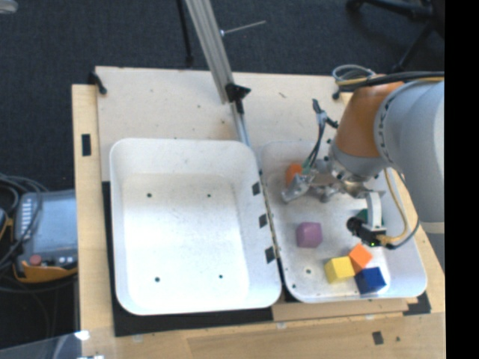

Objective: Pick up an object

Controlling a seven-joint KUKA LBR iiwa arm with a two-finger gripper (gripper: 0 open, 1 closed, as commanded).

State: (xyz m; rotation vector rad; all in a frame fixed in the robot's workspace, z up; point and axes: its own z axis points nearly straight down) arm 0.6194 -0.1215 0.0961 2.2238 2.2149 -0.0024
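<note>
pincer (299, 188) hovering low in right bin (314, 290) beside small orange object (293, 173); finger spread: cannot tell. risk: nudging the object toward the wall, closing on nothing.

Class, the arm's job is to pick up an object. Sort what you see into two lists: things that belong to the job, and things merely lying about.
Job:
gripper
small orange object
purple block
yellow cube
orange cube
blue cube
right white bin

Lying about:
left white bin
metal post
grey control pendant
</note>
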